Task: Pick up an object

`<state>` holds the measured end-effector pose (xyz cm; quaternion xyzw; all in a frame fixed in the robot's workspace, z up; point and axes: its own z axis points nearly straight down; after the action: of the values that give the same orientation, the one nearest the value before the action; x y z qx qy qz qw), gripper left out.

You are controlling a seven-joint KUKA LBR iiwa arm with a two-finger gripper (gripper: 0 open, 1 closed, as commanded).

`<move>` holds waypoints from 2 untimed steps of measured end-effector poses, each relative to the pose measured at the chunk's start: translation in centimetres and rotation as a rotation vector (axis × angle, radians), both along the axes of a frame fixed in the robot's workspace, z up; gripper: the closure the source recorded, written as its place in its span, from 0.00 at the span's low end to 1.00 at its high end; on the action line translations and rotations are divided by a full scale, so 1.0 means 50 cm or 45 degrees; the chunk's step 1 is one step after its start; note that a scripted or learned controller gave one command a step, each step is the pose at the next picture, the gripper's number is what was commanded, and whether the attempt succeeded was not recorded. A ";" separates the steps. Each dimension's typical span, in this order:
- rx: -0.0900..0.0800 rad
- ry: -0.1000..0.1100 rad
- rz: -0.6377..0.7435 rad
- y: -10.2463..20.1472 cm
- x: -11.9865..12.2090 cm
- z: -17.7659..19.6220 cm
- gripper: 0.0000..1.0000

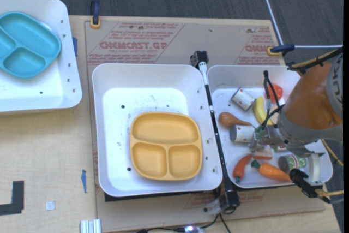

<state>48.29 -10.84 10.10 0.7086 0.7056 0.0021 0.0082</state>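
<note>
Several small toy foods beside the pincer (pixel 260 142) in the right bin (pixel 221 82); pincer state impossible to tell. Probably light, stiff, slick plastic. Best pinched across the carrot (pixel 272 172) mid-body.

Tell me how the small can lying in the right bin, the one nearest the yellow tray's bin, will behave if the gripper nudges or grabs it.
The can lies on its side, so a push across its length would probably roll it. Its round wall looks smooth, so the fingers may slip off unless they close squarely. It looks rigid and probably light, being small beside the toy carrot.

Bench (pixel 142 41), two white bins (pixel 103 117), third bin (pixel 68 57)
</note>
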 end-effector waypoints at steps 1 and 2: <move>0.012 0.017 0.007 0.177 -0.006 0.167 1.00; 0.011 0.017 0.006 0.176 -0.006 0.167 0.00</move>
<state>48.01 -2.04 18.47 0.7069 0.7073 0.0006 0.0004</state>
